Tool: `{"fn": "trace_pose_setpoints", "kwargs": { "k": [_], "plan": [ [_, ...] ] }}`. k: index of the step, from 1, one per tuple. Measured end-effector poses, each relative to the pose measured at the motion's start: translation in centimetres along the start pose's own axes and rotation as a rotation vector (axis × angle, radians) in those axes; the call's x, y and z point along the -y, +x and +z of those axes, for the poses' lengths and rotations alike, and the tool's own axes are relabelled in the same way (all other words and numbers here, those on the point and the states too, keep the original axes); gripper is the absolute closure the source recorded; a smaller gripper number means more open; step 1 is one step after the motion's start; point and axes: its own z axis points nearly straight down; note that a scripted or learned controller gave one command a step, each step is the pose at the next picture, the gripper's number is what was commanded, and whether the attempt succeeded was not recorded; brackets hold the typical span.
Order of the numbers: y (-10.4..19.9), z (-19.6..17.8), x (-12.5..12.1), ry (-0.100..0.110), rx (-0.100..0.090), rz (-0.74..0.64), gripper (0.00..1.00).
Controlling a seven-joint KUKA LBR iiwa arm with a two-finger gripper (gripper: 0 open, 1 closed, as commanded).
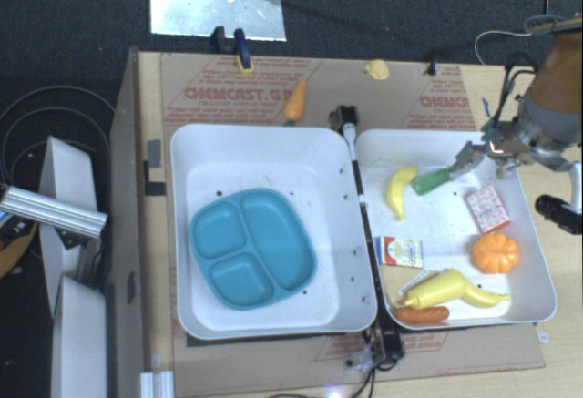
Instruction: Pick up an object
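We see two white bins side by side on a cardboard-covered bench. The left bin (196, 159) holds a blue divided plate (252, 247). The right bin (537, 287) contains the candidate objects: a yellow banana (399, 190) near its upper left, a small carton (399, 251) against the left wall, a pink-and-white packet (485, 209) toward the right, an orange pumpkin (495, 252) just below that packet, and, along the front wall, a yellow squash-like piece (451, 288) beside a red sausage (422, 315). The arm enters from the right, and its gripper (474, 158) hangs over the upper part of the right bin. A green elongated object (431, 180) extends from the gripper's tip down toward the banana; we cannot tell whether the gripper grasps it. An orange carrot (294, 101) lies on the cardboard behind the left bin.
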Motion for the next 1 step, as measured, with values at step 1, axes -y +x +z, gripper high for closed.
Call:
{"fn": "trace_pose_setpoints", "kwargs": {
  "k": [1],
  "plan": [
    [8.06, 5.28, -2.91, 0.002, -0.004, -0.009, 0.00]
  ]
}}
